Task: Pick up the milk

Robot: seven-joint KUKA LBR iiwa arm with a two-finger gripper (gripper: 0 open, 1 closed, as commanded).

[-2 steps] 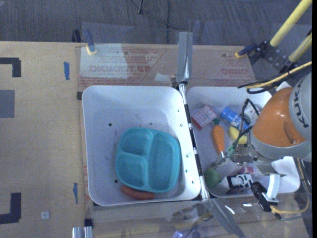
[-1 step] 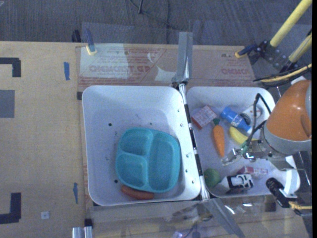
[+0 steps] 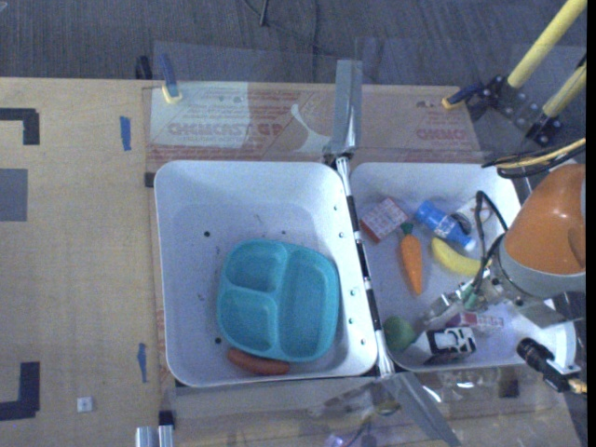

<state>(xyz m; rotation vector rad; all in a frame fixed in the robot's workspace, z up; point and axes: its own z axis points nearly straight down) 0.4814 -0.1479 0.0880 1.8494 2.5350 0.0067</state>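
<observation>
- One milk carton (image 3: 384, 219), pale with a reddish pattern, is lying on its side in the upper left part of the right bin (image 3: 535, 347), close to the divide between the two bins and touching nothing else.
- One blue bottle (image 3: 436, 219) is lying just to the carton's right. One yellow banana (image 3: 453, 257) is resting below the bottle, and one orange carrot (image 3: 412, 264) is pointing down the bin beside it.
- The single gripper (image 3: 453, 305) is hanging low over the lower middle of the right bin, well apart from the milk. Whether it is apart or together is too blurred to tell, and nothing is visibly being held in it.
- One small black-and-white item (image 3: 452, 340), hard to identify, is sitting just below the gripper, and one green lump (image 3: 400, 331) is lying at the bin's lower left.
- The grey arm's orange band (image 3: 551, 226) is covering the bin's right side and is being cut off by the edge of the view.
- In the left bin (image 3: 186, 250), one teal divided plate (image 3: 277, 299) is sitting with one reddish sausage (image 3: 258, 362) partly tucked under its lower rim.
</observation>
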